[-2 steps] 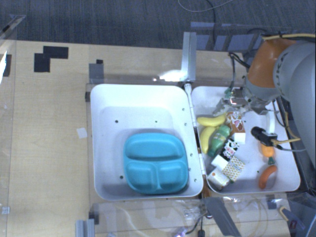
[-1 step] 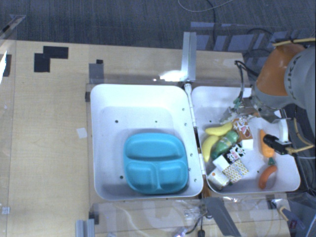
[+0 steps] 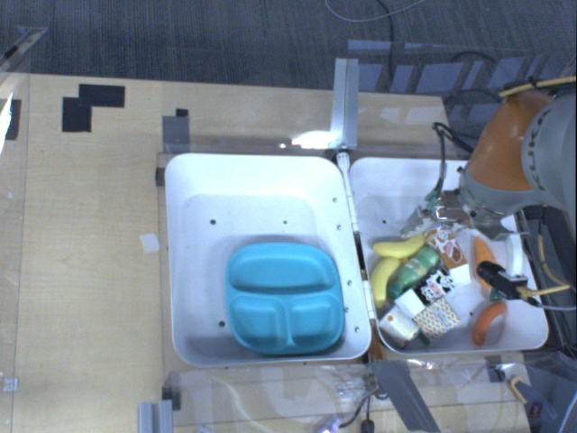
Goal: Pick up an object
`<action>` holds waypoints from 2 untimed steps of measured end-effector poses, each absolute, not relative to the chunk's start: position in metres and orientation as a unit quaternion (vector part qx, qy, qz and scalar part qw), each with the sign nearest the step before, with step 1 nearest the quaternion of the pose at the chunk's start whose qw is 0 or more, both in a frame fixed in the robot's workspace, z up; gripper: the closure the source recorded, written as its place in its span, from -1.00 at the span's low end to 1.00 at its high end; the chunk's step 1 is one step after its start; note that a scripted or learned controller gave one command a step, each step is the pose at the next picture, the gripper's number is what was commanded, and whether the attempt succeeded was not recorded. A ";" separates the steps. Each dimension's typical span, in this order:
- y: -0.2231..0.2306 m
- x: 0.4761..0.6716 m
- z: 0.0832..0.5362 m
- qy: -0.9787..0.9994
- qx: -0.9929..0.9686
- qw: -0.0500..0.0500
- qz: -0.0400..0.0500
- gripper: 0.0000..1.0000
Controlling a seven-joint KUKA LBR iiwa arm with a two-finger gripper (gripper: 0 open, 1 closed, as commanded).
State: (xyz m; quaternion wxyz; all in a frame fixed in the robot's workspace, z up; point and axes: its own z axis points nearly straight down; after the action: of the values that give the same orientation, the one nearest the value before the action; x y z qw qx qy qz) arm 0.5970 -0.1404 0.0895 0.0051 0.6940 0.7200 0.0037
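Nearest us in the right bin, a small box lies beside the bananas and green bottle; we judge the bananas light, firm and best pinched across the middle. Farther back, our claw hangs over the pile's far edge, and we cannot tell its opening.

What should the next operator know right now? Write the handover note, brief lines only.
Gripper: low over the right bin, above the pile; grip unclear.
Right bin: bananas, green bottle, small patterned boxes, orange pieces near the right wall.
Left bin: blue divided tray.
Done: arm has reached the pile.
Left: close on one object and lift it; nothing is visibly held yet.
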 end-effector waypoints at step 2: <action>-0.147 0.565 0.090 0.737 0.676 0.006 0.003 -1.00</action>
State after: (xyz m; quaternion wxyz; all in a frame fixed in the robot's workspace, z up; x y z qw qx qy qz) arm 0.5654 -0.1466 0.0898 0.0056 0.6762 0.7366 0.0029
